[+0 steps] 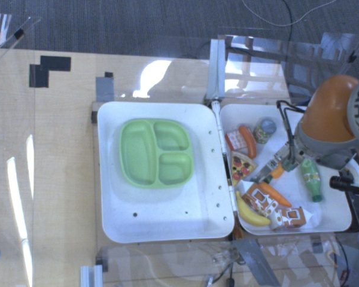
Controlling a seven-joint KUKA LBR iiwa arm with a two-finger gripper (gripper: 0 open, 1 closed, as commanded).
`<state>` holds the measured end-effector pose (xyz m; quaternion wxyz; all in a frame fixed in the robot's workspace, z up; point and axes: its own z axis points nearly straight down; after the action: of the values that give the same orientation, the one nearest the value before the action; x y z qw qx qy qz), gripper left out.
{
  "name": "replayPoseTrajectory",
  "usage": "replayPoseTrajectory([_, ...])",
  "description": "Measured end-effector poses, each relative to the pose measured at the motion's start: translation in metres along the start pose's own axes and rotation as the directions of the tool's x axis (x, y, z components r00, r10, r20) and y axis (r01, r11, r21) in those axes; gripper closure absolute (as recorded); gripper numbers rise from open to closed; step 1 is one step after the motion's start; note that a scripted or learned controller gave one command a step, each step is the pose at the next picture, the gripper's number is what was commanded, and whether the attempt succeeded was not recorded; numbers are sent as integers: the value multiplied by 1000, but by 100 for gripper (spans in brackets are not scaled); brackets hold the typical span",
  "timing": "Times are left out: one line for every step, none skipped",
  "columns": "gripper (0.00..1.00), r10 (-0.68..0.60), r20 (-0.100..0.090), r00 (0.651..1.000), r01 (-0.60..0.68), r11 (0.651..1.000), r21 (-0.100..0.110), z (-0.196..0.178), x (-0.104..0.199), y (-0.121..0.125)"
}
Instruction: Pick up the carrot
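Note:
The carrot [275,194] is an orange tapered piece lying in the right bin [341,220], between a patterned snack pack and the green bottle. My gripper [276,164] hangs low over the middle of that bin, just above and slightly behind the carrot's upper end. A small orange patch shows right beneath the gripper. The grey arm with its orange band [329,115] reaches in from the right and hides part of the bin's back right corner.
Around the carrot lie a banana [252,213], snack packs [264,202], a pizza slice [242,166], a sausage [248,140], a small can [265,131] and a green bottle [311,180]. The left bin [167,220] holds a green divided plate [156,153].

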<state>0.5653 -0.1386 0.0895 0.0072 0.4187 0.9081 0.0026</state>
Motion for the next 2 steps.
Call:
replayPoseTrajectory([100, 1, 0, 1000, -1, 1000, -5, -11, -1, 3])
replayPoseTrajectory([100, 3, -8, 1000, -3, 1000, 6, -96, 121, 5])
